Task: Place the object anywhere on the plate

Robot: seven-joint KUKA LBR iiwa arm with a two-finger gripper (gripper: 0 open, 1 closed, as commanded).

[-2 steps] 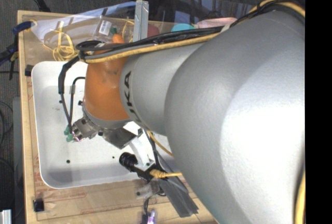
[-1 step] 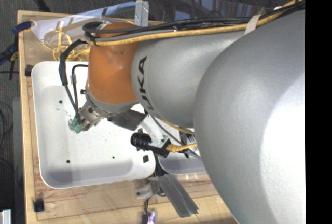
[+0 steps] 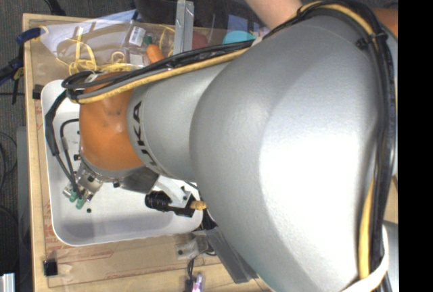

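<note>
Well, my big grey arm (image 3: 284,149) takes up most of what I can see from the camera above the desk (image 3: 37,243). It comes in from the right and leans low over the white bin (image 3: 101,226) on the left side. Its orange band (image 3: 105,128) sits right above the wrist, and black and yellow cables (image 3: 169,64) run along the top of the arm.

My pincer (image 3: 80,195) hangs at the end of the wrist, down over the left part of that bin (close to the bin floor, I think). It looks tiny from here, with a bit of green at its tip. I cannot tell what its fingers are doing, and I see nothing held there.

I cannot pick out the object or the plate; the arm covers most of both bins, so I cannot say where they are.

Behind the bin, at the top of my view, a clear bag (image 3: 101,40) lies with small things inside, some yellow and one orange.
</note>
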